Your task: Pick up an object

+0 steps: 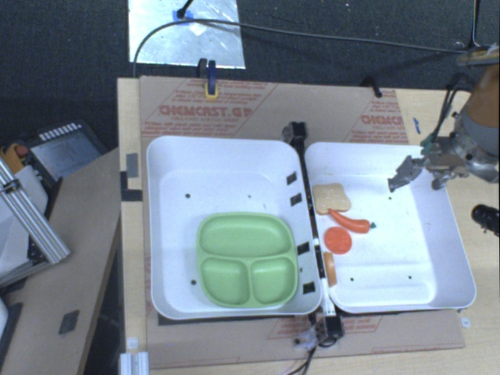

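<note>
2 fingers on the gripper point(418, 174) look parted, though only slightly as far as the slant lets me judge, and nothing sits between them. It hangs over the right bin point(437, 233), toward its far right side, well apart from the food. 4 pieces cluster against that bin's left wall: bread point(330, 198), a chili point(349, 223), a round red slice point(338, 241) and a small sausage point(330, 269). The left bin point(172, 170) holds 1 green tray point(247, 258). The chili is probably best to take: centre over it, jaws across its narrow width, then descend until the fingers straddle it before closing.
</note>
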`<state>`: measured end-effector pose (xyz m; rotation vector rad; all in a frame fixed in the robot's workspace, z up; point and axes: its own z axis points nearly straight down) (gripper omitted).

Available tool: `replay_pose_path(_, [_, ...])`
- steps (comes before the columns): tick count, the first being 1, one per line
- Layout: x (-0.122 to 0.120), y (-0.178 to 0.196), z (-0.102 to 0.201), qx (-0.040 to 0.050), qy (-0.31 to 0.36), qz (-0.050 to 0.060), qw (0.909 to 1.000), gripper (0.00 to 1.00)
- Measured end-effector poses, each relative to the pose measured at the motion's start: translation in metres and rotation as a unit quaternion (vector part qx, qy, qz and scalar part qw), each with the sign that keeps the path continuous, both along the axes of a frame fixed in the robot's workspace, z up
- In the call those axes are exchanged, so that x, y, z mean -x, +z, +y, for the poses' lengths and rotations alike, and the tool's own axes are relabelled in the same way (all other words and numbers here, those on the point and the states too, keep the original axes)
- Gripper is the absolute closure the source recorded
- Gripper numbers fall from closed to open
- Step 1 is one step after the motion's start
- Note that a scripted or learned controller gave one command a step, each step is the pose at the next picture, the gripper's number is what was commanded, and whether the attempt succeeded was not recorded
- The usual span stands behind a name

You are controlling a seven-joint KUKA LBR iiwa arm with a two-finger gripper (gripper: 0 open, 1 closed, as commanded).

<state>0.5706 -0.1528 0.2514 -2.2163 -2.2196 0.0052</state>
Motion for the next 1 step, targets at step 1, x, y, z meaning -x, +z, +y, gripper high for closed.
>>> replay_pose_path(1, [-0.0017,0.0037,0.0001,0.0007,0.001,-0.004,1.0,0.0])
